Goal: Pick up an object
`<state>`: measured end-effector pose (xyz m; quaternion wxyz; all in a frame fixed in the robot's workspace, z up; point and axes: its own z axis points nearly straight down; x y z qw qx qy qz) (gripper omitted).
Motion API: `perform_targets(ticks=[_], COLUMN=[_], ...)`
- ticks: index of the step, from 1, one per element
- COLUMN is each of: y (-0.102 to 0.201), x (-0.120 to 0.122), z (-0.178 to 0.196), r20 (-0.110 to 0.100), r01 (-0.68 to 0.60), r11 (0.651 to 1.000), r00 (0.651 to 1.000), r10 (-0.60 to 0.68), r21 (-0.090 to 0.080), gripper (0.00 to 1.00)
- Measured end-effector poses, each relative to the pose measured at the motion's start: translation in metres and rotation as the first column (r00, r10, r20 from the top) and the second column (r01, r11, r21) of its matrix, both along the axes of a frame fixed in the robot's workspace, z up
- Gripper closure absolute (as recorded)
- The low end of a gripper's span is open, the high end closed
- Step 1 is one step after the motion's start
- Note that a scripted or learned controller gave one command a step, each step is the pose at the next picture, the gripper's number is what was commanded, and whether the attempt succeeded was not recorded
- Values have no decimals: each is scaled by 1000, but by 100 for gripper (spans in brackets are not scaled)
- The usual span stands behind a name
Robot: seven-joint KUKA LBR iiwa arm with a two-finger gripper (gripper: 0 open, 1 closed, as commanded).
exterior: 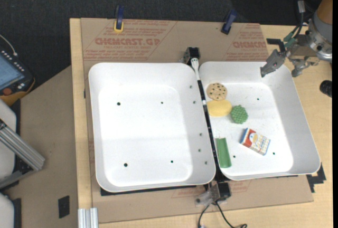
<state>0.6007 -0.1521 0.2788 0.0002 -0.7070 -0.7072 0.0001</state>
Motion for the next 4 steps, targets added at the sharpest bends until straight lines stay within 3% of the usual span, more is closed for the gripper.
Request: perform_targets(ticks=[1,2,3,4], y=[0,-26,-31,12], x=[1,-68,-123,-121], z=[11,27,112,58], r20=[3,-2,11,-5], r01=[-1,4,3,-4], r11=[1000,1000,1000,1000], r00=[1000,1000,1000,1000], r10=[1,-4,-3,4], r21=[-1,1,-4,2], gripper=[100,100,100,100])
